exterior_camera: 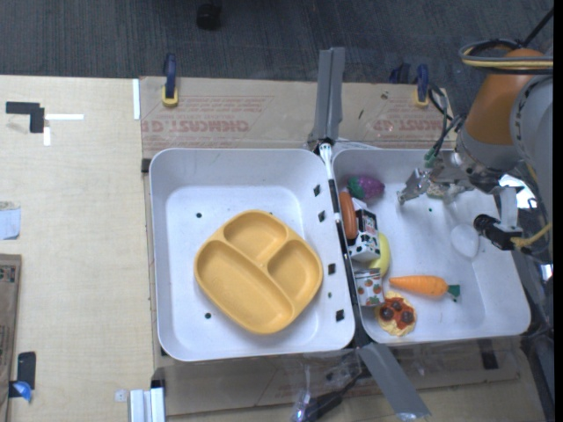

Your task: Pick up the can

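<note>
The gripper (415,187) hangs over the upper part of the right bin (482,310), its metal head pointing toward the divider between the two bins. From this slant and at this size, I cannot tell whether the claw is released or clenched. Behind it the arm (498,104) comes in from the right, so the wrist sits over the bin's far corner, clear of the clutter.

Just beside the gripper, toward the divider, lies a purple toy (366,186). Below that, a sausage (348,214) lies along the divider wall. Under the sausage is what I take to be the can (364,236), a small white object with dark print. It is pressed against the divider and touches a banana (383,253) on its open side, though the label is too blurred to be sure. Packed in like that, it probably offers little room on either flank, so a grasp would likely have to come from above and along the wall.

Further down are a carrot (420,285) and a pizza slice (397,315), near each other but apart from the gripper. The left bin (159,236) holds a yellow divided plate (258,271), lying flat and well apart from the task.

The pick is not yet made: the gripper is near the can but neither over it nor touching it.
</note>
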Motion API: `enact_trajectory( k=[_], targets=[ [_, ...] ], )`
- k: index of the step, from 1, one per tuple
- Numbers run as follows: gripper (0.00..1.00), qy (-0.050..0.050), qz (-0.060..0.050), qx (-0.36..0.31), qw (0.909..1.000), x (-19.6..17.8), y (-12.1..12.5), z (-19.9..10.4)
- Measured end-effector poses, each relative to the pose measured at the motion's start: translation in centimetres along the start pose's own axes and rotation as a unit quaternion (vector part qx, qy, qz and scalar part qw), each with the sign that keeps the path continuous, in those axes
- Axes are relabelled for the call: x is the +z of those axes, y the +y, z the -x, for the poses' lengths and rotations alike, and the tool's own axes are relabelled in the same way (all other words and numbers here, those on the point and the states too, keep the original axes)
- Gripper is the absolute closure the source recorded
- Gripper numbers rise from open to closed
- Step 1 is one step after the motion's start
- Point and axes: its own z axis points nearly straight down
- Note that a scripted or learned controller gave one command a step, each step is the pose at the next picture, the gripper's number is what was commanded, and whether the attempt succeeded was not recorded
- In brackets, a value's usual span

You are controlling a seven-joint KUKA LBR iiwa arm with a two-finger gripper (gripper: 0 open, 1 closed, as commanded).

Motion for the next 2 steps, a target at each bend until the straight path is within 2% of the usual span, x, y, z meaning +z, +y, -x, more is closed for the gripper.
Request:
enact_trajectory(
  k=[1, 2],
  targets=[
    [0.0, 0.009, -0.005, 0.038, 0.9992, -0.02, 1.72, 3.11],
    [0.0, 0.009, -0.004, 0.038, 0.9992, 0.0, 1.73, 3.08]
  ],
)
